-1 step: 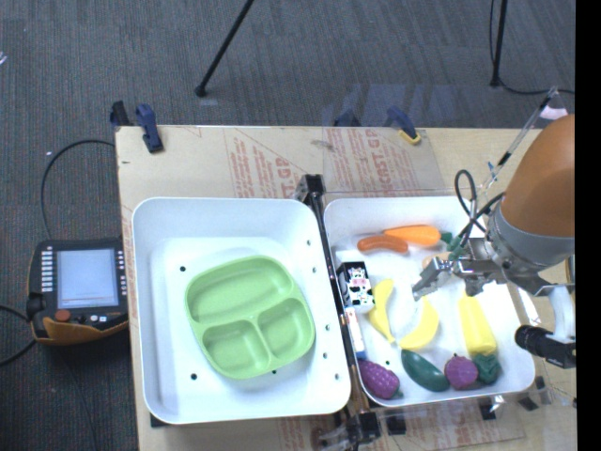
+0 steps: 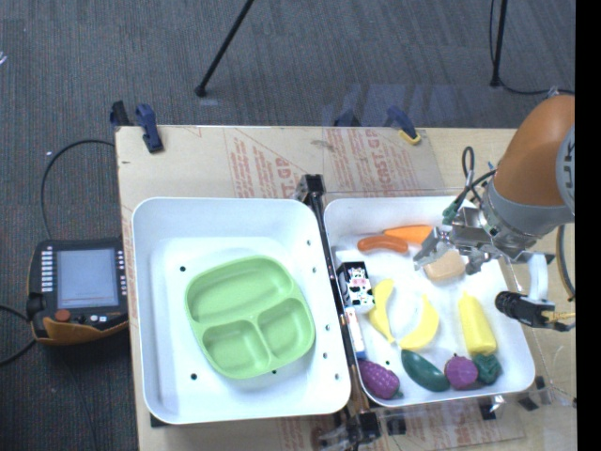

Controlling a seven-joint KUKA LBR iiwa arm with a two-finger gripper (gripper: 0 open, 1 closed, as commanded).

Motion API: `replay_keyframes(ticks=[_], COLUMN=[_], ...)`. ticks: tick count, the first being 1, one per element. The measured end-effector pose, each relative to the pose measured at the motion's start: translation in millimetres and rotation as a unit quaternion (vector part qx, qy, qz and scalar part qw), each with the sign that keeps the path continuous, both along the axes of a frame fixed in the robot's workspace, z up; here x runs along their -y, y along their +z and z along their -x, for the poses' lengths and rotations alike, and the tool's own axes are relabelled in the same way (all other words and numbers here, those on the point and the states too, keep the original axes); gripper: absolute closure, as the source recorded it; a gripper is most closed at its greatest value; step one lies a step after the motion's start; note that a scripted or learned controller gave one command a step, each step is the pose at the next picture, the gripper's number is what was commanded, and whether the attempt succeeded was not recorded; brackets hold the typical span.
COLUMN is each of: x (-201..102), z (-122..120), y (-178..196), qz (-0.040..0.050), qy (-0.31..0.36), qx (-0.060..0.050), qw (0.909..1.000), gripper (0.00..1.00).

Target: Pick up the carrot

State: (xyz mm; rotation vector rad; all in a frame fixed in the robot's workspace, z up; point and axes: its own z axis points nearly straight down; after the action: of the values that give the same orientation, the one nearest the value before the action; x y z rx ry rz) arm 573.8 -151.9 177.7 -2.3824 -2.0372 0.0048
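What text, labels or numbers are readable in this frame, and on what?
Cardboard sheet under the bins: red printed lettering and triangle marks, upside down and too blurred to read.
Small cow-print carton in the right bin: black and white pattern, with no lettering I can read.
Teach pendant on the floor to the left: screen and buttons too small to read.
Green divided plate and carrot: no markings.

The grey arm [image 2: 545, 191] wore a broad, rounded orange band above its wrist; thin dark cables looped beside it, and the metal gripper [image 2: 457, 249] looked silvery, perhaps grey.
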Motion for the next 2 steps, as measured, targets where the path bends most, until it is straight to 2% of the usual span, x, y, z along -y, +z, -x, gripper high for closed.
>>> replay_keyframes(ticks=[1,2], x=[40,40], z=[-3,-61], y=[-93,-90], qz=[-0.0003,0.0006], qy=[-0.099,-0.053], qx=[0.000,0.002], qw=[0.9951,0.9986], gripper=[0.00,0.00])
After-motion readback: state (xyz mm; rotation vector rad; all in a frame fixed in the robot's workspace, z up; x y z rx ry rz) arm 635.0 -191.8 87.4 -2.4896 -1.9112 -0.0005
